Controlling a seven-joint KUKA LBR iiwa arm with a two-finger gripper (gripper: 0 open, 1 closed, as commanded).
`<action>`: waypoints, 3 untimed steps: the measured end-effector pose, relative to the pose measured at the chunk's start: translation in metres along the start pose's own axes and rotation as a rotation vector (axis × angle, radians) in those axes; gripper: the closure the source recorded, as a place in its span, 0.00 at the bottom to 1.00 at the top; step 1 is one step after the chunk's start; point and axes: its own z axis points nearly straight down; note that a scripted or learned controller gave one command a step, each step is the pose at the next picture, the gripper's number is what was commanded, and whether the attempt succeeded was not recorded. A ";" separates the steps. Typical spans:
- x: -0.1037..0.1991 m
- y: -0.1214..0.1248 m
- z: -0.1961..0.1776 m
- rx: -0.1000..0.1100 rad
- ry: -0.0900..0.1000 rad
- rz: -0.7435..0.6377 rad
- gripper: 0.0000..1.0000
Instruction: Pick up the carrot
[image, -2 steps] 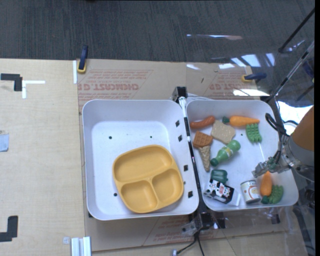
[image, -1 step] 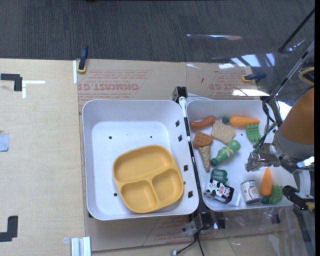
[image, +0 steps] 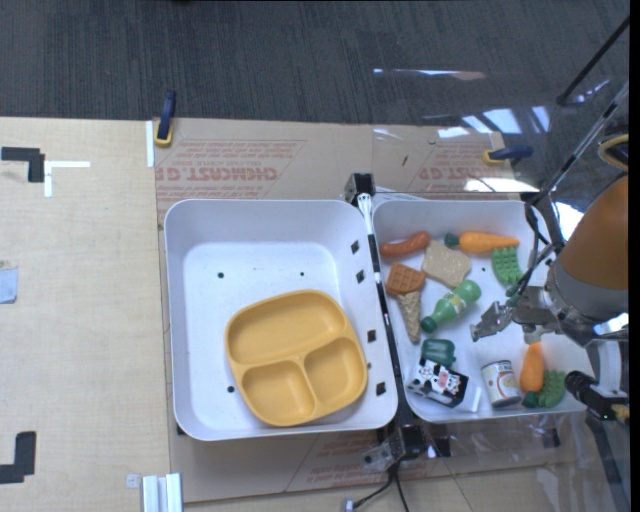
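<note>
Camera view: we look down on both bins at a slant; arm (image: 600, 250) enters from the right.
Gripper (image: 493, 325): low over the right bin's right half, near its middle; we see metal fingers pointing left, nothing between them.
Jaws: we cannot tell if they are spread or pressed together.
Nearest items: green bottle (image: 451, 306) just left of the gripper; can (image: 499, 382) below it; green lattice piece (image: 507, 266) just above it.
Carrots: we count two. One carrot (image: 488, 241) lies flat along the bin's top edge, green tip to the left, apart from the gripper. A second carrot (image: 533, 366) stands on end by the can, green top at the bottom, near the gripper's lower right, not touching it.
Other right-bin items: sausage (image: 404, 243), bread slice (image: 446, 264), waffle (image: 405, 279), cone (image: 412, 314), black-and-white carton (image: 439, 381).
Right bin (image: 440, 205): touching the left bin along the centre.
Left bin (image: 200, 250): holds a yellow divided plate (image: 295, 356), three compartments.
</note>
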 end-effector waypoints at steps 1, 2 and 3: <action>-0.031 -0.005 0.022 -0.021 0.018 -0.064 0.00; -0.032 -0.012 0.027 -0.008 0.007 -0.415 0.00; -0.034 -0.010 0.019 -0.009 0.002 -0.412 1.00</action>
